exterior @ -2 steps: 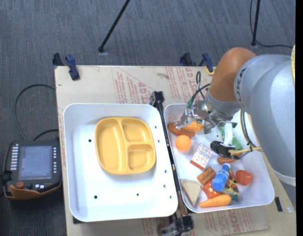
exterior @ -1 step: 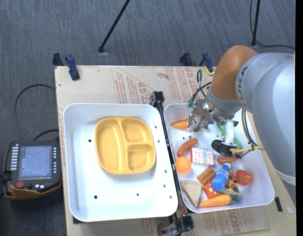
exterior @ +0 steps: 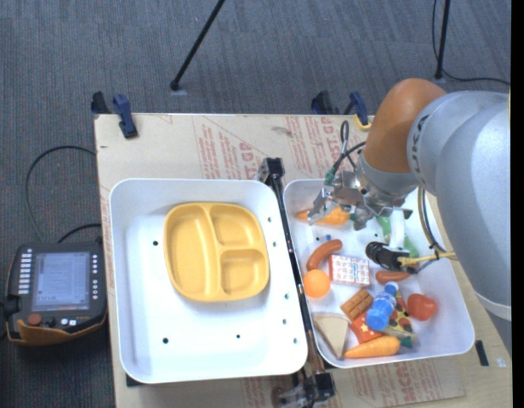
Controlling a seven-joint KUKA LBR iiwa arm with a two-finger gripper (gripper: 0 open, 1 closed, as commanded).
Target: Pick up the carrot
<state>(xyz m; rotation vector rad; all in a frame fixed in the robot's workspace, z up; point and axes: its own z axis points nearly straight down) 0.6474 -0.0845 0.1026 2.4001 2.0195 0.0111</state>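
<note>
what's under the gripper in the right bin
An orange piece lies beneath the gripper, partly covered, so its identity is unclear. The carrot lies at the bin's near edge.

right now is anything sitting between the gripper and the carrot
Yes. The gripper is at the far end of the right bin; the carrot lies at the near edge. Between them lie a sausage, a small patterned box, a cracker and a blue bottle.
</note>
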